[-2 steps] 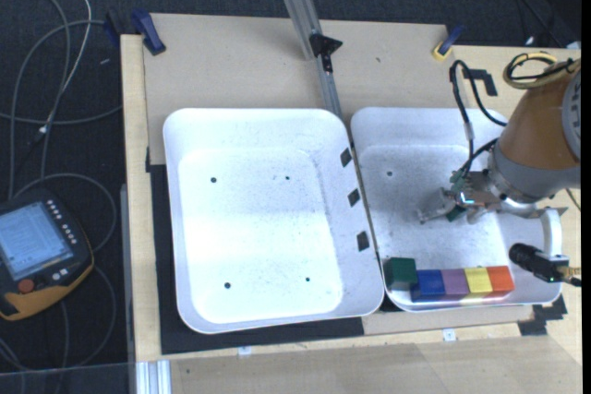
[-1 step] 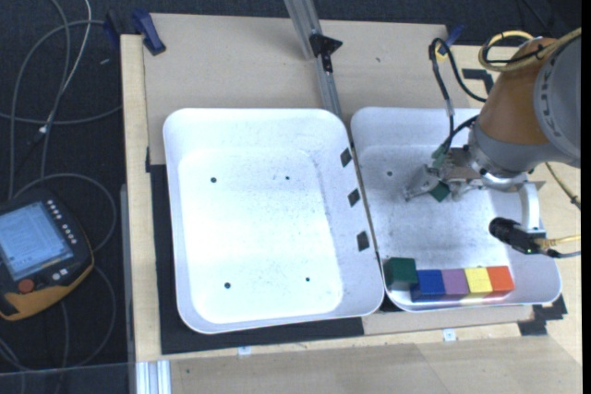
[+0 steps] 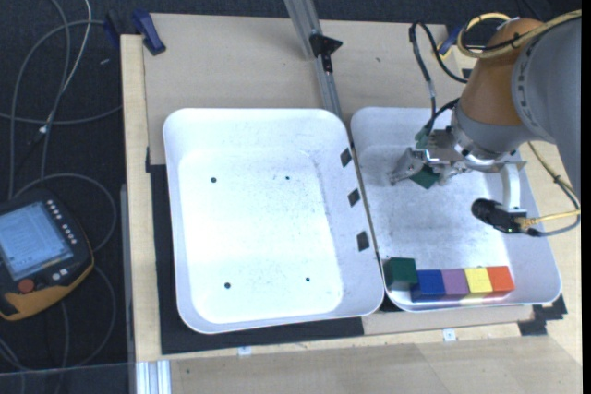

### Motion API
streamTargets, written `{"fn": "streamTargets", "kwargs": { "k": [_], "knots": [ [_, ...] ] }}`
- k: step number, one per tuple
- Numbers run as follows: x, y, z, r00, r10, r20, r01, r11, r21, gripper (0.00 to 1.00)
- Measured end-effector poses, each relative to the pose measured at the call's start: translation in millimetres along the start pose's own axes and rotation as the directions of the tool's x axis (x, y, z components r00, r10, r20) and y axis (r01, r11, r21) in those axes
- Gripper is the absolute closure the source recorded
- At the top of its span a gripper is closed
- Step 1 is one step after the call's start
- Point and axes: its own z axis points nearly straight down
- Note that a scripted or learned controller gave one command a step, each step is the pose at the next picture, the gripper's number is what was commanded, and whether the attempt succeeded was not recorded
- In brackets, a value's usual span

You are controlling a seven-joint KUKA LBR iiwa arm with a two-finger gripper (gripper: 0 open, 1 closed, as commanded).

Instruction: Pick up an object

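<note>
Dark carpet surrounds the worktop (image 3: pixel 240 60), where two white bins sit side by side. We see the gripper (image 3: pixel 413 169) low in the right bin (image 3: pixel 388 134), a small green thing (image 3: pixel 427 181) at its tips — whether the fingers clasp it we cannot tell. Further out, blocks line the near wall — green (image 3: pixel 400 271), blue (image 3: pixel 430 282), purple (image 3: pixel 456 280), yellow (image 3: pixel 478 279), orange (image 3: pixel 500 277). We judge the grasp step in hand; next, a straight lift should show whether anything comes up.

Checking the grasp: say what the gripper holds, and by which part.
The two-finger gripper seems to hold a small dark green block; which part it grips cannot be told.
</note>
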Motion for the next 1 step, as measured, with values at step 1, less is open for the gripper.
{"fn": "streamTargets", "kwargs": {
  "k": [1],
  "knots": [
    [-17.9,55.1,-0.6,1.000,0.002,0.002,-0.002,1.000,-0.002,0.00]
  ]
}}
